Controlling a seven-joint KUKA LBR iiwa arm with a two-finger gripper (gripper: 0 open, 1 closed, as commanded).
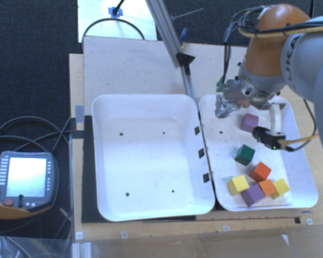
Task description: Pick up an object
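Arm over right bin (304, 160); gripper (224, 107) low at its upper-left corner, nothing visibly held, opening can't tell. Nearest target, the purple block (249, 122), sits just right of it. Centre over block before descending; green block (245, 155) lies further down.

Matt coloured blocks (255, 184) lie in a smooth white plastic bin (301, 195) on a wooden bench (134, 63).

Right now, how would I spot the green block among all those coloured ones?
Look in the right bin, under the grey arm. The green block sits alone mid-bin, between the lone purple block near the gripper and the clustered blocks. It is the only green one.
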